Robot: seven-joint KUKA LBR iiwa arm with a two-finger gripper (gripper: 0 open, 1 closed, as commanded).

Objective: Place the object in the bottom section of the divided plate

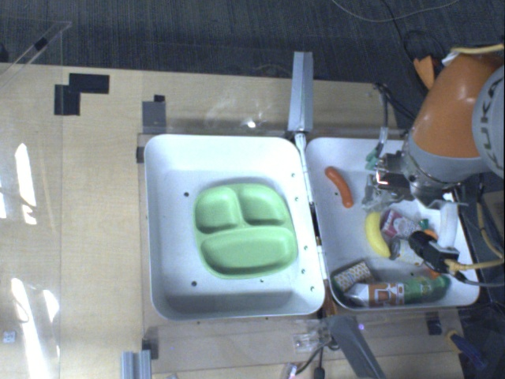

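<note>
- The gripper (387, 181) hangs over the right bin (319, 212), below the arm's orange band (450, 109) — whether it is open or shut cannot be told from this slanted view, and nothing can be seen held in it.
- Just left of the gripper an orange-red sausage (340, 186) lies on the bin floor, apart from the gripper.
- Just below the gripper lies a yellow banana (376, 235), with a dark, shiny packet (397, 225) beside it.
- Further below, along the bin's near wall, a green bottle (402, 292) lies on its side next to a small patterned bar (351, 273).
- Well to the left of the gripper, in the left bin (170, 212), sits the green divided plate (245, 229) — its wide bottom section (248, 253) faces the near edge and holds nothing.
</note>
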